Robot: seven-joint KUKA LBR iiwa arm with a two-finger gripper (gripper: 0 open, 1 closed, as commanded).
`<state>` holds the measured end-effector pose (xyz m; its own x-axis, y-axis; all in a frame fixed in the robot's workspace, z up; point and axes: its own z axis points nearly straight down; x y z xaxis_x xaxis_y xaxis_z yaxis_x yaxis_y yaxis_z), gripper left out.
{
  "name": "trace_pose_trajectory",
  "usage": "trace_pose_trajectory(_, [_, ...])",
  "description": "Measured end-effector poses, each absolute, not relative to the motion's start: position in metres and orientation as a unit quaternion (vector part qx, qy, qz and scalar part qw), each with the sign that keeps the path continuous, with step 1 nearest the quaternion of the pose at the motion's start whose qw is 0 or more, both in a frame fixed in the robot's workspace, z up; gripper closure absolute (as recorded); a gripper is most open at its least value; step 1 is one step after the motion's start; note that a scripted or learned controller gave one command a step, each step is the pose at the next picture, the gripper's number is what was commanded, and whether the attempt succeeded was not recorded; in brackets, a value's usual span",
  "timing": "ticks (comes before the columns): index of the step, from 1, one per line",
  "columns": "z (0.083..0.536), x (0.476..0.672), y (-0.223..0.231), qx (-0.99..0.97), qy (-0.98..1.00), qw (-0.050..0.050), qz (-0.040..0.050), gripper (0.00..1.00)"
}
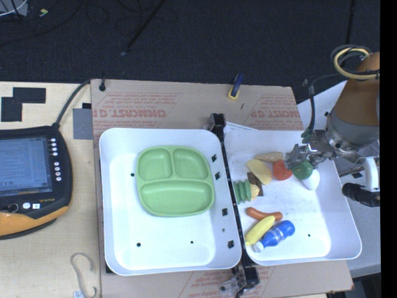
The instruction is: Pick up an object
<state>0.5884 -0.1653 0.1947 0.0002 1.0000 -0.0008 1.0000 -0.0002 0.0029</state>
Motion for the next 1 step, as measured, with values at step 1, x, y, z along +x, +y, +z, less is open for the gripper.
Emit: trace_pose_trajectory(1, [0.2297, 0.5888, -0.1667, 0.707, 0.707, 0.001, 0.0005, 1.00])
